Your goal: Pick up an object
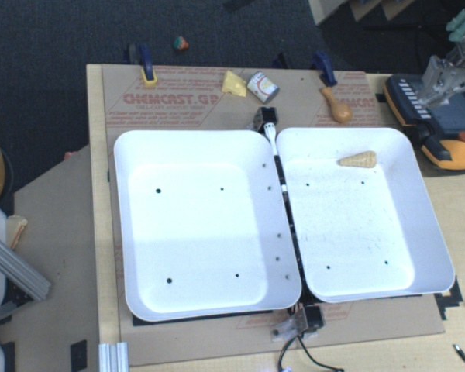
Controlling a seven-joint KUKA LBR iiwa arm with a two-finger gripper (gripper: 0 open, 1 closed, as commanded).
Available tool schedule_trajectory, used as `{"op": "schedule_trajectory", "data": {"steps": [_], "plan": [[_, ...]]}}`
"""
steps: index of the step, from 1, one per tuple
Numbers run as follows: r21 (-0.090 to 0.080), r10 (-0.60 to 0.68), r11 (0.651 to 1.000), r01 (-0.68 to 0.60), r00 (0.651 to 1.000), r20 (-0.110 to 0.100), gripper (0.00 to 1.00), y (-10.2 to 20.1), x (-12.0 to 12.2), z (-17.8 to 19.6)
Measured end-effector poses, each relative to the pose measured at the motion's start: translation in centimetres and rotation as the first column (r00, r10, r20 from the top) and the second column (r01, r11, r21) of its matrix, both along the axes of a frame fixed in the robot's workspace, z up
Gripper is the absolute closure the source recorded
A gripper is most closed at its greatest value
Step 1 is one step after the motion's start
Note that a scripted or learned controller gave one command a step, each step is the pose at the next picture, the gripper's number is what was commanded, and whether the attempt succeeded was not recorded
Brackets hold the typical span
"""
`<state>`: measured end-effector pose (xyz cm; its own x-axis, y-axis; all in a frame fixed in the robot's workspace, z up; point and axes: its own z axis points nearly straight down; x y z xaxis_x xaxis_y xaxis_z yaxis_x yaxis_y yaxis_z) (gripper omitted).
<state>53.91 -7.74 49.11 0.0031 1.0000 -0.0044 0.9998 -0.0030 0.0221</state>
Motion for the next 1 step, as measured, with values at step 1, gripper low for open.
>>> {"op": "schedule_trajectory", "data": {"steps": [1], "plan": [[0.006, 0.006, 1.0, -0.006, 0.999, -0.033, 1.0, 2.08, 5.11, -12.54]]}}
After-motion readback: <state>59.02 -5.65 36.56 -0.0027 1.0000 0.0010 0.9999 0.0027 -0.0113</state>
